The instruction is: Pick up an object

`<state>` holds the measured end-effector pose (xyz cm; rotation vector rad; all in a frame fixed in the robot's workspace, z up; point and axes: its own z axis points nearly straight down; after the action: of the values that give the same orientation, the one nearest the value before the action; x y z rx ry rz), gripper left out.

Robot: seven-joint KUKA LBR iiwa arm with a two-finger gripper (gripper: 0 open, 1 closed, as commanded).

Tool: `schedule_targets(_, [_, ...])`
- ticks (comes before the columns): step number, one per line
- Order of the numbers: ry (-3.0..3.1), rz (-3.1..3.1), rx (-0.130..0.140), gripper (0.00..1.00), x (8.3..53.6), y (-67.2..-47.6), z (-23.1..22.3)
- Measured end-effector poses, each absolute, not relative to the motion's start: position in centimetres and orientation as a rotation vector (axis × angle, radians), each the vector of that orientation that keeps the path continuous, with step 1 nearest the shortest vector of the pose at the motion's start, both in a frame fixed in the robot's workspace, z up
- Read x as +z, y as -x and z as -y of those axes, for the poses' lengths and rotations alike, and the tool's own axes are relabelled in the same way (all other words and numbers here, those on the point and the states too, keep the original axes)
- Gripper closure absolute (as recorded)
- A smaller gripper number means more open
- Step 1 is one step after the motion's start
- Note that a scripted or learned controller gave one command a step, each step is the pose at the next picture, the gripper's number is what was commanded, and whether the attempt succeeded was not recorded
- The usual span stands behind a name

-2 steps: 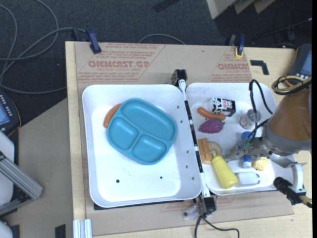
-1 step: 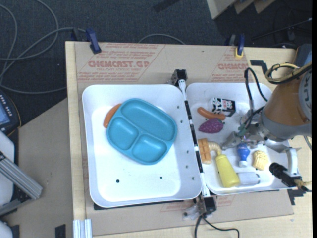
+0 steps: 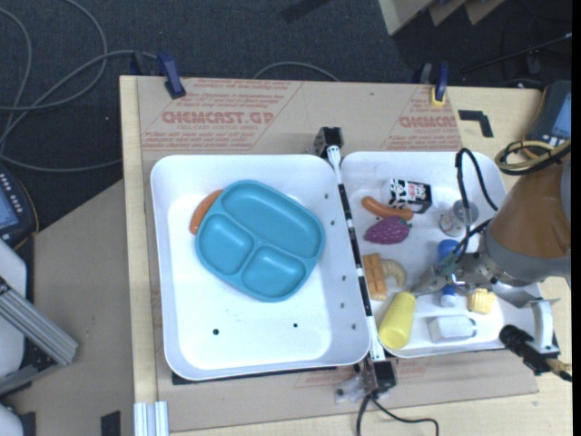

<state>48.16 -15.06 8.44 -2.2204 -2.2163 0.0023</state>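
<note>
The right bin (image 3: 486,166) holds several small items: a black-and-white cow-print carton (image 3: 408,192), an orange-red sausage (image 3: 386,209), a purple grape bunch (image 3: 388,232), a tan bread piece (image 3: 379,274), a yellow cylinder (image 3: 397,320), a white block (image 3: 451,328), a small yellow cube (image 3: 482,302) and a blue piece (image 3: 448,249). My gripper (image 3: 445,280) is low in this bin, just below the blue piece and between the bread and the yellow cube. The arm's grey wrist (image 3: 522,262) hides what lies right under it.
In the left bin (image 3: 168,243) lies a blue divided plate (image 3: 259,239), and an orange item (image 3: 203,211) pokes out from under its left edge. A grey metal piece (image 3: 459,214) sits near the right bin's far side. Black cable (image 3: 467,175) loops above the arm.
</note>
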Motion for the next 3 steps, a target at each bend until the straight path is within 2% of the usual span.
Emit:
schedule_targets(1, [2.219,2.229,-0.003,0.00,8.4,-51.8,12.0])
schedule_targets(2, [2.221,2.217,0.003,0.00,8.4,-47.8,12.4])
schedule_targets(3, [2.222,2.222,0.000,1.00,9.4,-47.9,12.3])
